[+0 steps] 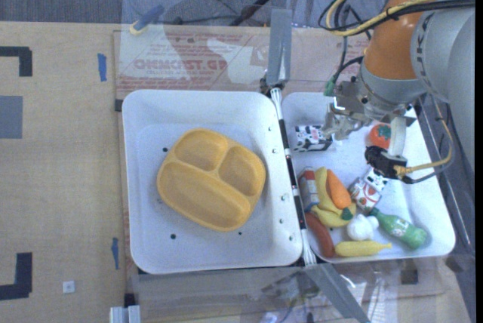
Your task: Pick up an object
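Observation:
My gripper point(341, 124) hangs over the far part of the right bin point(434, 186), under the grey arm with the orange band. Just left of it and a little below lies a small black-and-white cow-patterned carton point(310, 137); whether they touch is unclear. Nearer the front lie an orange carrot point(338, 192), a yellow banana point(326, 202), a red sausage point(319, 233), a white garlic bulb point(364, 226), a second banana point(361, 247) and a green bottle point(400, 229). A red-and-white carton point(368, 192) stands by the arm's black cable clip. An orange-red item point(381, 136) sits partly behind the wrist.
The left bin point(143, 186) holds a yellow divided plate point(211, 178). A raised divider point(285, 163) separates the two bins. Yellow and black cables loop off the arm at the upper right. Cardboard and a clear plastic sheet lie behind the bins.

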`<move>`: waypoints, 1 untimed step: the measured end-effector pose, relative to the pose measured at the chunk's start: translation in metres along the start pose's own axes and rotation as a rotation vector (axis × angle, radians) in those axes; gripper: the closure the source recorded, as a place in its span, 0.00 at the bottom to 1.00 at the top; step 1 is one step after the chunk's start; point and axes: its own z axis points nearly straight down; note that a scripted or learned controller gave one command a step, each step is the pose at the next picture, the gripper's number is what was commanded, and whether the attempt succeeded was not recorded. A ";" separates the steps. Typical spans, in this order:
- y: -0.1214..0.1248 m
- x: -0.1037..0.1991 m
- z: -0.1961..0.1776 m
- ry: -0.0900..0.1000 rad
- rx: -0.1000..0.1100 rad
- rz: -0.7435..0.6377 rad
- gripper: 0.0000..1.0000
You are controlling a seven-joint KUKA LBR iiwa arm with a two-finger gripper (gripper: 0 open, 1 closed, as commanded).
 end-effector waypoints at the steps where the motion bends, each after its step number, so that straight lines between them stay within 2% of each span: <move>1: 0.025 -0.019 0.000 -0.001 -0.001 -0.008 1.00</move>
